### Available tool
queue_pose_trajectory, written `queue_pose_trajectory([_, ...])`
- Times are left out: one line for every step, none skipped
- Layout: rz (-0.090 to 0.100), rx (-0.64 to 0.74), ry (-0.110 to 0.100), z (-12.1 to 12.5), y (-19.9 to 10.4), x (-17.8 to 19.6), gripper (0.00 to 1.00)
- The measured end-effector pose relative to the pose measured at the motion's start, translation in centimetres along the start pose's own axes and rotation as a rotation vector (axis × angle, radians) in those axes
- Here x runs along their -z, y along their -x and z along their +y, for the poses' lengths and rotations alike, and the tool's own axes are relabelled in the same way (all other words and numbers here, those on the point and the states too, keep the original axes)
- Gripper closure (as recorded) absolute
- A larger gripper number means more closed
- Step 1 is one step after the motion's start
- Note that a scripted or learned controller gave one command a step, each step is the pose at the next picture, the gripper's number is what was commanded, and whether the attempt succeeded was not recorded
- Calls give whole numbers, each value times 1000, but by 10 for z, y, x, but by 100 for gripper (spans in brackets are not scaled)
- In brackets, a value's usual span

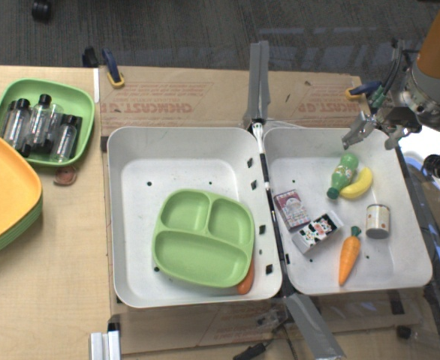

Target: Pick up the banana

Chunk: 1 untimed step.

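The banana (357, 184) lies in the right bin (408, 268), touching a green bottle (343, 175); a carrot (348, 255) and a small can (377, 220) lie nearby; the gripper (375, 131) hovers above the bin's far edge, fingers spread apart, holding nothing.

One fixed camera looked down at a slant from above the surface (47, 291), at middling range, taking in both bins (122, 223), with floor toward 12 o'clock.
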<state>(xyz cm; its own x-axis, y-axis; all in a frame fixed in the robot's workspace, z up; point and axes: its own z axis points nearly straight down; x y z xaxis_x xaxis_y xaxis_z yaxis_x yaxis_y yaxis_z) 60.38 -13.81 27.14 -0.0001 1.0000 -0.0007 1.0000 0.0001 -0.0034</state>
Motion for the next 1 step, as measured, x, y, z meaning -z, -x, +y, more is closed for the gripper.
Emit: queue_pose_trajectory([0,-213,-1,5,54,-83,0])
